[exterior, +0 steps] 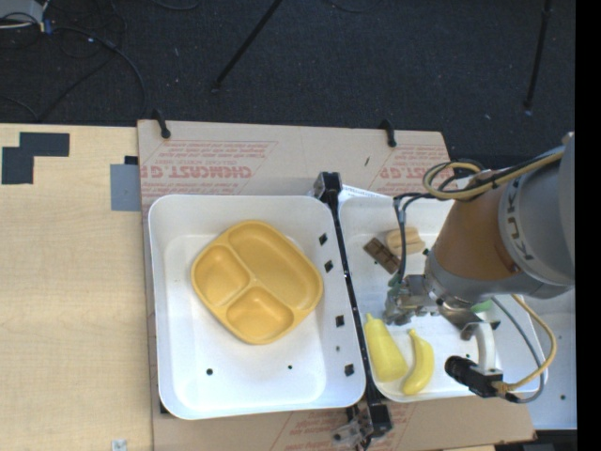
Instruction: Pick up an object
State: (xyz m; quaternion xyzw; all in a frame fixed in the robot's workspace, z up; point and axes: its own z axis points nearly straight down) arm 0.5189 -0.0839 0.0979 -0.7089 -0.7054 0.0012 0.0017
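Note:
My gripper hangs low over the right bin, near its left wall, with the grey and orange arm above it. Just below the gripper lies a chunky yellow object, and a yellow banana lies beside it on the right. A small brown block and a tan piece rest farther back in the same bin. I see nothing held in the gripper.
The left bin holds a yellow divided plate. A black divider rail runs between the bins. Cables and a black fitting hang off the arm at the right bin's front right corner.

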